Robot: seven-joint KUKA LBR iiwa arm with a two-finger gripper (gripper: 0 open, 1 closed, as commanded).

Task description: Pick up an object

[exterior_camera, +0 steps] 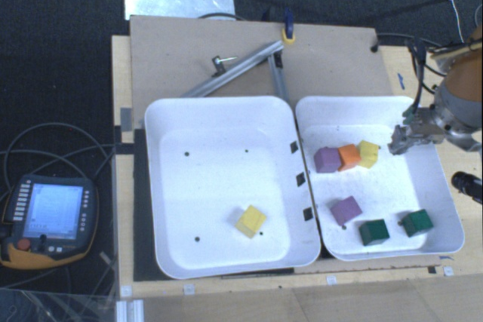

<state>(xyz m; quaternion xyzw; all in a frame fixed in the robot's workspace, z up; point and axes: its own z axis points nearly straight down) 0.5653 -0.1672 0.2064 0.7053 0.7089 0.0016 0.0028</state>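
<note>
Camera view: we find the gripper [400, 139] over the right bin [453, 237], at its 2 o'clock side; we cannot tell its finger state. Nearest, at its 9 o'clock, sits a yellow block [368, 153] touching an orange block [349, 157] and a purple block [327, 160]. We judge the yellow block light, rigid and fairly smooth. Grasp its two free parallel faces, clear of the orange neighbour.

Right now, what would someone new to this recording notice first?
Probably the cluster of coloured blocks in the right bin: a purple block, an orange block and a yellow block in a row, with the gripper beside them. Next, the lone yellow block in the left bin.
</note>
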